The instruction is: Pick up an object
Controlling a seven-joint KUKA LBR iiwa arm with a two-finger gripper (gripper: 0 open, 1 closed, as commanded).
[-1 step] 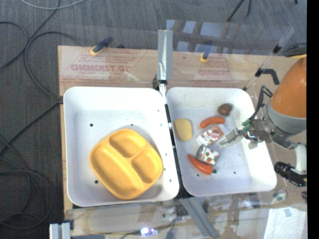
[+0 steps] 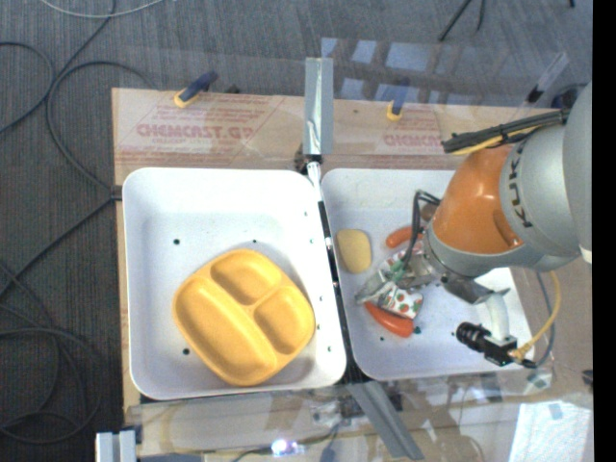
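I see the grey arm with its orange band reaching in over the right white bin [image 2: 500, 349], its gripper [image 2: 409, 272] low at the bin's middle; I cannot tell its state. The left white bin [image 2: 154, 200] holds a yellow three-compartment plastic tray [image 2: 244, 316] toward its near edge. Touching the gripper lies a crumpled red-and-white patterned wrapper [image 2: 397, 298], with an orange-red carrot-shaped piece [image 2: 388, 320] just nearer and a pale yellow oval lump [image 2: 354, 249] by the left wall

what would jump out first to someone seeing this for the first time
The big yellow divided tray lying in the left bin draws the eye first. Next comes the arm's orange band, bulking over the right bin. Below it the gripper sits among a cluster of small things: a pale yellow potato-like piece, a red-orange carrot-like piece and a crumpled patterned wrapper.
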